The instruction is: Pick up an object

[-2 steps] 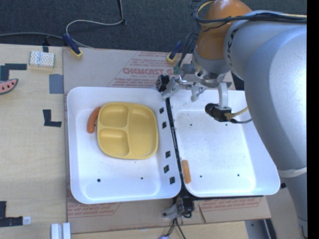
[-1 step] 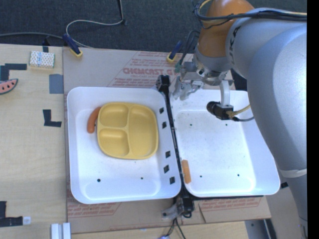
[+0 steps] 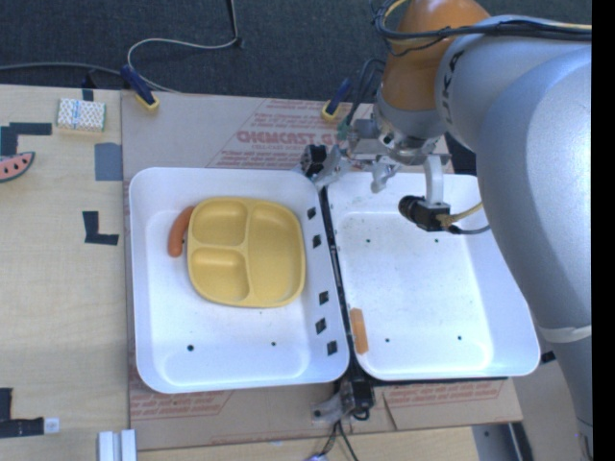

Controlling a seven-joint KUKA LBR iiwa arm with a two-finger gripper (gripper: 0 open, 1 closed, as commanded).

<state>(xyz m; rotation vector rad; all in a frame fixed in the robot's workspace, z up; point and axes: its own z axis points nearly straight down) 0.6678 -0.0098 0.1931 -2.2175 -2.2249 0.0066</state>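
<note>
The hand (image 3: 384, 166) sits over the far edge of the right bin (image 3: 500, 353), near its far-left corner; its opening state cannot be determined. The left bin (image 3: 154, 353) contains a yellow divided plate (image 3: 246, 251) with an orange sausage (image 3: 177, 232) touching its left edge. A small orange piece (image 3: 358, 330) lies against the right bin's left wall, near the front corner.

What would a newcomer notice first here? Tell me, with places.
The big grey arm with its orange band fills the right side, reaching over the right bin. A yellow divided plate lies in the left bin, an orange sausage-like piece at the plate's left edge.
</note>
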